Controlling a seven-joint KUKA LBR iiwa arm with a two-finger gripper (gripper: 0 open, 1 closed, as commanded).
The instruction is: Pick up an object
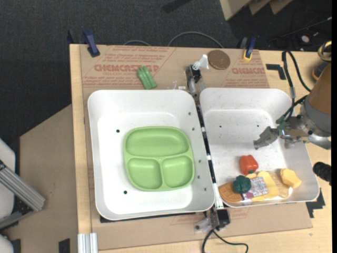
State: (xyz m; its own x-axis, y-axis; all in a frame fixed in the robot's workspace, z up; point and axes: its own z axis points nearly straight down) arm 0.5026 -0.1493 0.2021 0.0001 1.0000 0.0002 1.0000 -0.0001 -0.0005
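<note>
The right bin (237, 107) holds a cluster of small items along its near edge. A red pepper-shaped toy (248, 164) sits above a dark green toy (241, 184). A flat tan piece (274, 186) carries a printed packet (257, 187), and a yellow chunk (290, 177) lies at its right end. My gripper (266, 137) hangs over the right half of this bin, up and to the right of the red toy and apart from it. Nothing shows held in it.
The left bin (105, 141) holds a light green divided plate (158, 158). On the bench behind the bins lie a green clip (147, 78) and a brown disc (219, 60). Blue clamps (92, 42) grip the back edge. Cables run at the right.
</note>
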